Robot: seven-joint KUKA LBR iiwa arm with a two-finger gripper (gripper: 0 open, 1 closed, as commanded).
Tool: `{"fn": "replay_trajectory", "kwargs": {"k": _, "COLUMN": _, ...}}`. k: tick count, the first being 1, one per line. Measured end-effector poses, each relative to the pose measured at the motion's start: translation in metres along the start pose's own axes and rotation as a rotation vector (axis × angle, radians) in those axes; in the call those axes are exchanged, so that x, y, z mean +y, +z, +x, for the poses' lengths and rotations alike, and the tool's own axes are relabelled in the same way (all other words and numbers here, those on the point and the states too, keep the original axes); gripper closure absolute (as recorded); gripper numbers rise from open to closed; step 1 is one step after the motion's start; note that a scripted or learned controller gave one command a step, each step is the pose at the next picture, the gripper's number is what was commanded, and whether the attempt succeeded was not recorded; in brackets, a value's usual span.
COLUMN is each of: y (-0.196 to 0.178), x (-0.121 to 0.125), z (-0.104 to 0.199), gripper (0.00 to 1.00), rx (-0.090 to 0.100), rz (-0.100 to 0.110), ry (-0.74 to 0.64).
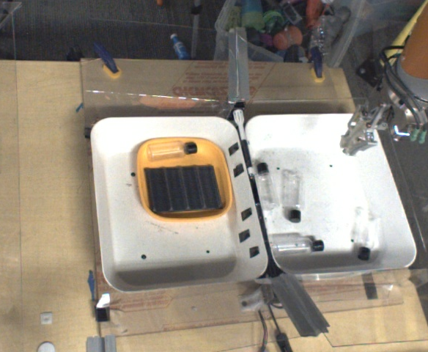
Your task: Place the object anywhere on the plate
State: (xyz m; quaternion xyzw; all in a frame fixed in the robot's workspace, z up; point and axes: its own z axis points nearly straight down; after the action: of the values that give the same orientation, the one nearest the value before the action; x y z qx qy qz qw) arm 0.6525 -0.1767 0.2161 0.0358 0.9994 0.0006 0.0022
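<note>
Camera view shows the tool (pixel 360 139) hovering over the right bin (pixel 390 189); its opening cannot be told. Clear vials (pixel 291 189) could slip, missing the plate (pixel 183 178).

Glossy orange plastic plate (pixel 183 154), clear plastic vials (pixel 292 188), smooth white bins (pixel 111 196)

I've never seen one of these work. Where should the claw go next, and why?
Probably down and toward the vials in the right bin. The claw hangs over that bin's far right corner with nothing seen in it, while one vial already lies on the plate in the left bin. The nearest clear vial lies below and to its left in the picture.
</note>
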Motion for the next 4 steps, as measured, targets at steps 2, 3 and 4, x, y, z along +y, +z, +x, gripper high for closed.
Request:
{"fn": "replay_trajectory", "kwargs": {"k": 2, "y": -0.026, "x": -0.022, "z": -0.018, "gripper": 1.00, "rx": -0.007, "rz": 0.001, "ry": -0.473}}
{"fn": "replay_trajectory", "kwargs": {"k": 3, "y": -0.022, "x": -0.039, "z": -0.019, "gripper": 1.00, "rx": -0.006, "rz": 0.001, "ry": -0.706}}
{"fn": "replay_trajectory", "kwargs": {"k": 4, "y": -0.054, "x": -0.042, "z": -0.020, "gripper": 1.00, "rx": -0.007, "rz": 0.002, "ry": -0.931}}
